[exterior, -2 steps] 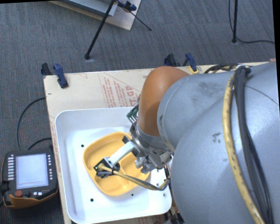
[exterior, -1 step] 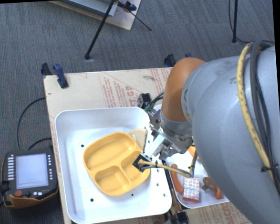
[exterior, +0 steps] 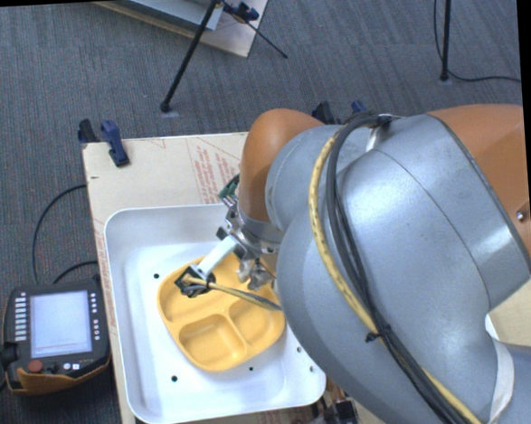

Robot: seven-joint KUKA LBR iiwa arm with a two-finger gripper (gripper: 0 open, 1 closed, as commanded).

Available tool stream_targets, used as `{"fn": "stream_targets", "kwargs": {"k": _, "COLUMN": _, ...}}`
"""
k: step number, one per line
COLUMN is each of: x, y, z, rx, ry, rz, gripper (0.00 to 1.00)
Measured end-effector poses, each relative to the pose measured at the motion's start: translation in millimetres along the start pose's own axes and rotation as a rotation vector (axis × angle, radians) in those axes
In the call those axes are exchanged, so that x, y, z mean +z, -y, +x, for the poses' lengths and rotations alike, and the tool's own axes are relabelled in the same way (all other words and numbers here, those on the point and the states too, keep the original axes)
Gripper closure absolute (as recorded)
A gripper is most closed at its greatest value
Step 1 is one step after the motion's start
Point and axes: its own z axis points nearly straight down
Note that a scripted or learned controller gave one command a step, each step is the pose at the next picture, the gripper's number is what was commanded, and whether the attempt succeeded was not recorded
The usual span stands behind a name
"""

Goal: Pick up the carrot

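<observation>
Camera view: grey carpet (exterior: 39,86), brown bench (exterior: 181,167), white bin (exterior: 130,352) holding a yellow plate (exterior: 211,346). Gripper (exterior: 251,271) hangs over the plate; open or closed, I cannot tell.

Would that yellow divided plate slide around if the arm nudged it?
Probably: the yellow plate looks like smooth moulded plastic lying on the white bin's smooth floor. Shallow and thin-walled, it is likely light. It seems stiff, so it should shift whole until it meets the bin's wall.

Yellow divided tray (exterior: 221,332) in white bin (exterior: 139,351) (three compartments); teach pendant (exterior: 57,337) on carpet (exterior: 22,106), left.
</observation>
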Motion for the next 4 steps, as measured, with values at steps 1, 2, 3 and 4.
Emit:
{"fn": "stream_targets", "kwargs": {"k": 1, "x": -21, "y": 41, "z": -30, "rx": 0.03, "ry": 0.002, "rz": 0.002, "gripper": 1.0}}
{"fn": "stream_targets", "kwargs": {"k": 2, "x": -29, "y": 93, "z": 3, "rx": 0.022, "ry": 0.0, "rz": 0.002, "gripper": 1.0}}
{"fn": "stream_targets", "kwargs": {"k": 3, "x": -72, "y": 93, "z": -43, "rx": -0.179, "ry": 0.004, "rz": 0.0, "gripper": 1.0}}
{"fn": "stream_targets", "kwargs": {"k": 4, "x": -54, "y": 97, "z": -88, "rx": 0.039, "ry": 0.007, "rz": 0.001, "gripper": 1.0}}
